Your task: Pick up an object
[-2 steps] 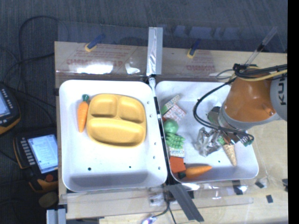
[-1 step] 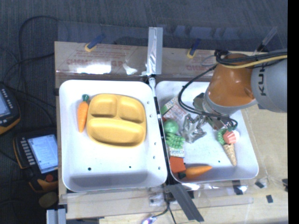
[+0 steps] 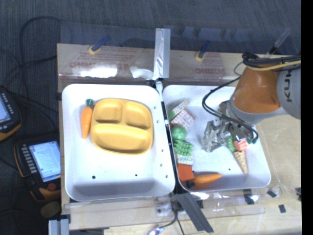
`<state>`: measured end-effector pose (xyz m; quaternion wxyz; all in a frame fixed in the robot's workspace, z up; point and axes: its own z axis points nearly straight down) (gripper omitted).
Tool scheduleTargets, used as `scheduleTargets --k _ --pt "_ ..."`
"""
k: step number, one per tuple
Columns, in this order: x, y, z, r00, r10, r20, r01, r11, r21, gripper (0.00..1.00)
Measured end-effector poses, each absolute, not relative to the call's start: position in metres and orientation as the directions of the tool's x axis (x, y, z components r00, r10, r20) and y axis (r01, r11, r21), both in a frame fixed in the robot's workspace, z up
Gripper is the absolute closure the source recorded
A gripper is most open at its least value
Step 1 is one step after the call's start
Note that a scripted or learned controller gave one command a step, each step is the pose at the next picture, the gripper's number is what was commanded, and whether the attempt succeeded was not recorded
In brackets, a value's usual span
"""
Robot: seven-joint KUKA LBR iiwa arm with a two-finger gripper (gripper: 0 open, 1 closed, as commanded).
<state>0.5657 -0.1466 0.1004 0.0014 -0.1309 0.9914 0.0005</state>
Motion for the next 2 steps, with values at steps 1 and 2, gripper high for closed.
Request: scheduleTargets --k 1,2 --pt "0.5171 -0.2236 0.1066 -0.948 -0.317 -0.001 -0.317 0.948 -0.001 1.00" --pt "0.5170 -0.2234 0.1065 -0.948 -0.318 -0.001 -0.318 0.948 -0.001 0.00"
